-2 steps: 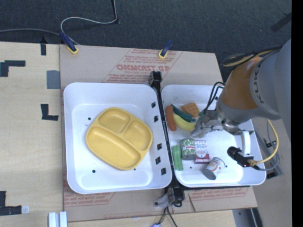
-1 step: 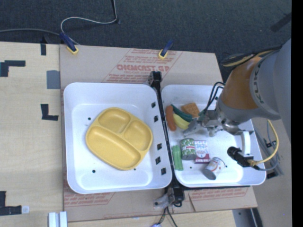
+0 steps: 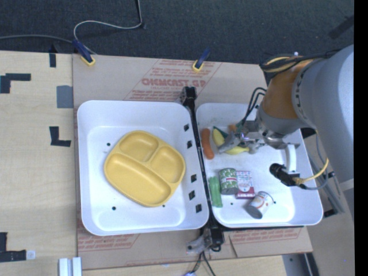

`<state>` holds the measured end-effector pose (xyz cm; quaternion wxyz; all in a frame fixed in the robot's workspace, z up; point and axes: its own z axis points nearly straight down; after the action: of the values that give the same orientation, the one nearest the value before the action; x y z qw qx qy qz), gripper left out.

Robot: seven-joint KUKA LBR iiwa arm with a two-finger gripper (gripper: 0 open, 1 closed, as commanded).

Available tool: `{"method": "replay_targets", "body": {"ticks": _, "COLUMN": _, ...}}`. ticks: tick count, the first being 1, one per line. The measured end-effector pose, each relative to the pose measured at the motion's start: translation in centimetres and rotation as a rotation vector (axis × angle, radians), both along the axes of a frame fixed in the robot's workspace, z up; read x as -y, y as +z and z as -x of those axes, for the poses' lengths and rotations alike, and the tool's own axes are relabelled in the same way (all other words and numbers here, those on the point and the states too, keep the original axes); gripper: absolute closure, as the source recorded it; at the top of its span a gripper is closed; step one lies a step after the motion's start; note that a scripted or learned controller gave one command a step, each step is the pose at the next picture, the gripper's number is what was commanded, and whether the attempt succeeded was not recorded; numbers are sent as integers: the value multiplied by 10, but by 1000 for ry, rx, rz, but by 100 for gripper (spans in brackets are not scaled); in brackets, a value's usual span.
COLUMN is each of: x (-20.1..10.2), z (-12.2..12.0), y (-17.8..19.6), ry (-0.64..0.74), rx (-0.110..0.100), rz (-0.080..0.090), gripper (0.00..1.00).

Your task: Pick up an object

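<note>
Pincer (image 3: 241, 138) low over banana (image 3: 233, 149) in right bin (image 3: 299, 211); finger state unclear. Likely light, smooth, curved toy; best gripped across narrow middle.

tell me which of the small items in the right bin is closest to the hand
The yellow banana: it lies right under the hand. The orange carrot sits further left by the bin wall, and the green packet and can lie lower down.

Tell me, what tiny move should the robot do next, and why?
Probably dip straight down a little. The tool sits right over the yellow banana in the right bin, beside the orange carrot, but nothing visibly sits between its tips, so it likely needs to get lower before grabbing.
</note>
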<state>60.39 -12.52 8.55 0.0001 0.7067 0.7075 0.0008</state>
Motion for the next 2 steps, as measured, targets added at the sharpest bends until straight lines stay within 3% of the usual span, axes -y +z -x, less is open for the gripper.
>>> {"method": "replay_targets", "body": {"ticks": 1, "x": 0, "z": 0, "y": 10, "ry": 1, "rx": 2, "rz": 1, "gripper": 100}}
{"method": "replay_targets", "body": {"ticks": 2, "x": 0, "z": 0, "y": 10, "ry": 0, "rx": 2, "rz": 1, "gripper": 0}}
